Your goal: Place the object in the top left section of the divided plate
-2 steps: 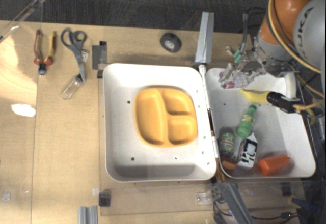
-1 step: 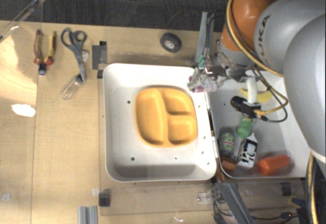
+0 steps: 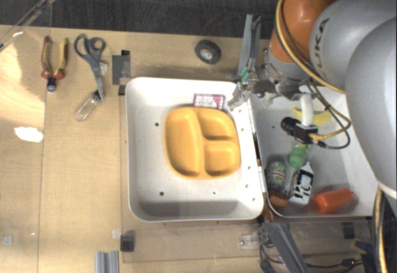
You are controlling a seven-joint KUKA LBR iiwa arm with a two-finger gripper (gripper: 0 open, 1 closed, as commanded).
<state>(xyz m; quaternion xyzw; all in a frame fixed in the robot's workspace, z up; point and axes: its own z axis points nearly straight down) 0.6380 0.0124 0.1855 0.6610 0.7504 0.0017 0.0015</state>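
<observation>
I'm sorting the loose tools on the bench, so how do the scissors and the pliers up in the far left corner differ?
The scissors have dark grey loop handles and pale metal blades; the pliers have red handles and a short dark tip. The scissors are the longer tool and lie slanted, while the pliers lie nearly straight. The scissors sit nearer the left bin; the pliers sit further left. Both lie flat on the wooden bench, handles toward the far edge.

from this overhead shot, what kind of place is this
Most likely a robotics lab workbench, not a kitchen: a grey KUKA arm reaches over two white bins, and hand tools, scissors and pliers, lie on the wooden bench beside a yellow divided plate.
</observation>
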